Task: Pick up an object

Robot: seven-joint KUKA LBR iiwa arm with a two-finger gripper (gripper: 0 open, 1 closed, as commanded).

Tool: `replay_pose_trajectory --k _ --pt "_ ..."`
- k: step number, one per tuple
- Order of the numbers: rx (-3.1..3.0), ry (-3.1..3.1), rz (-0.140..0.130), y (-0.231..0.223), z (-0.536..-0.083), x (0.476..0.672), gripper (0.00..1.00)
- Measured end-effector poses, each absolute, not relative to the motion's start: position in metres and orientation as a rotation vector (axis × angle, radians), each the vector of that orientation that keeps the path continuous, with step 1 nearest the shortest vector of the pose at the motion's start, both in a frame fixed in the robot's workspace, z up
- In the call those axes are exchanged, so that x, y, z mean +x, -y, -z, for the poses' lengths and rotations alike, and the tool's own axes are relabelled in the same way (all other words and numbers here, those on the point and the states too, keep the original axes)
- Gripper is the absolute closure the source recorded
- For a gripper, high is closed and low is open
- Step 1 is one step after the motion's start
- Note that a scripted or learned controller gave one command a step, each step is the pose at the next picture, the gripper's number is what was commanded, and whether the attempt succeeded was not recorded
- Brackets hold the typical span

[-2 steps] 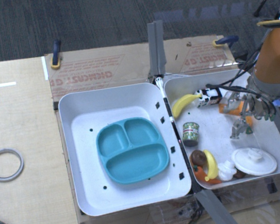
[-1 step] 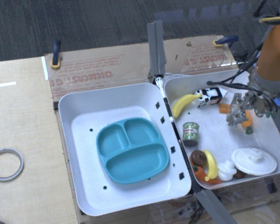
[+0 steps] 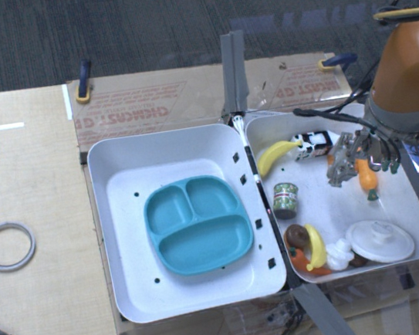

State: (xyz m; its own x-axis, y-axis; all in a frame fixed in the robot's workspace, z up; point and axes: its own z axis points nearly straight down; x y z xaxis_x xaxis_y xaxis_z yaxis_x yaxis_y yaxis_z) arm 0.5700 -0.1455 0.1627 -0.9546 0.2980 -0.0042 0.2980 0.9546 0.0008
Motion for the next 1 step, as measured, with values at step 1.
replay_pose_trajectory --k 1 --pt "0.086 -3.141 -0.001 0.1200 -0.0914 0.5167 1.00"
